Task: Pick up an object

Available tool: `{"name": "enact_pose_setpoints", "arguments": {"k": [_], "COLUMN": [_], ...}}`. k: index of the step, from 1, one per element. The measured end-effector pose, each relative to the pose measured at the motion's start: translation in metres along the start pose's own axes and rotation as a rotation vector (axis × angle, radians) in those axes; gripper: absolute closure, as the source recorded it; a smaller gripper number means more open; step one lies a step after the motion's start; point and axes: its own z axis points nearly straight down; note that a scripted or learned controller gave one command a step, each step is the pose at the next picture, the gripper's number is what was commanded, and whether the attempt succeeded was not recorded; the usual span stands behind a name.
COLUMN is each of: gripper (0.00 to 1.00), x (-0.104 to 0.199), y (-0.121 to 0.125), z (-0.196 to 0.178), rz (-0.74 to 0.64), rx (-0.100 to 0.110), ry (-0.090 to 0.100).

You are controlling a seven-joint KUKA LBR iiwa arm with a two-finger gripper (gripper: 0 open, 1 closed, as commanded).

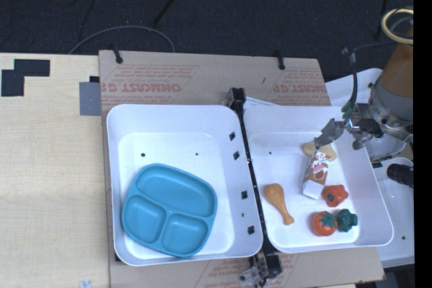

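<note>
In the right bin (378,239) lie several toy foods. A tan drumstick (278,202) rests near the divider. A white and red carton (316,175) lies in the middle, with a tan piece (311,148) at its upper end. Below it sit a red pepper (335,195), an orange fruit with a green top (323,224) and a green piece (347,219). My gripper (344,135) hangs over the bin's upper right part, above and to the right of the carton. It is open with nothing between its fingers; one grey finger (329,132) is close over the tan piece.
The left bin (121,125) holds a blue divided plate (169,210). A black divider (247,165) runs between the bins. The arm's grey body (395,104) reaches in over the right rim, with cables behind it.
</note>
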Motion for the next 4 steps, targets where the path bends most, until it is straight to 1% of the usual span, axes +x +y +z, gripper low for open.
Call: {"name": "enact_pose_setpoints", "arguments": {"k": [1,2,3,4], "gripper": [0.00,0.00,0.00,1.00], "x": [-0.002,0.006,0.007,0.006], "y": [0.004,-0.005,-0.006,-0.005], "z": [0.044,0.096,0.149,0.137], "rz": [0.000,0.000,0.001,0.004], "rx": [0.005,0.007,0.006,0.005], "ry": [0.002,0.003,0.002,0.002]}}
